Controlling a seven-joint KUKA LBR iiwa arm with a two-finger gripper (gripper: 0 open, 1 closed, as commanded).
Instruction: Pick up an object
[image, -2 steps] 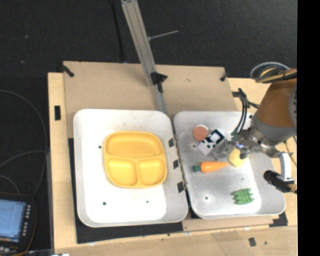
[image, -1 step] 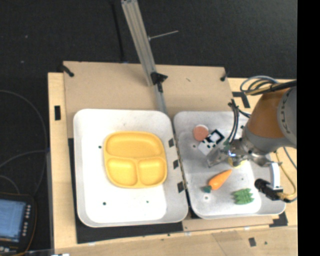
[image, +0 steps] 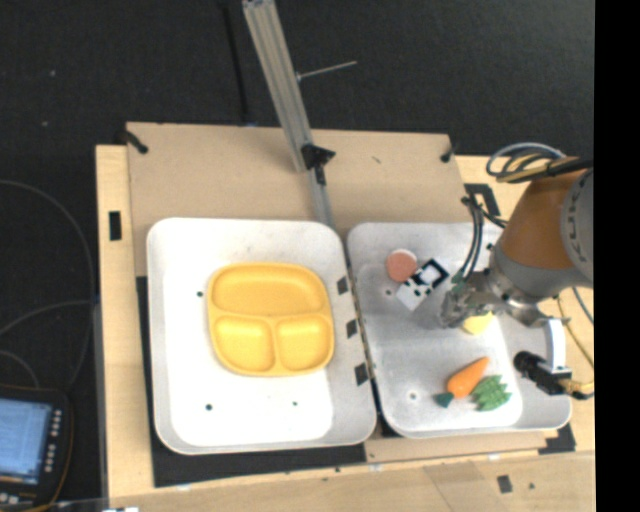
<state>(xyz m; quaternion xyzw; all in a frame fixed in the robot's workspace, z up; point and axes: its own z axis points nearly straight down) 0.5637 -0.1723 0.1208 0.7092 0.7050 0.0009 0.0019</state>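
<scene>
In the right bin (image: 420, 405) lie a toy carrot (image: 466, 379) with a green top (image: 491, 393), a round pink-red piece (image: 401, 265), and a white block with a black-and-white marker (image: 423, 282). A small yellow thing (image: 480, 323) lies right beside my gripper (image: 460, 308), partly hidden by it. The gripper hangs low over the middle right of that bin, between the marked block and the yellow thing. I see nothing clearly held.
The left bin (image: 180, 400) holds a yellow tray with three compartments (image: 269, 317). A slanted metal post (image: 285, 90) rises from the bench behind the bins. The arm (image: 535, 235) covers the right bin's far right corner.
</scene>
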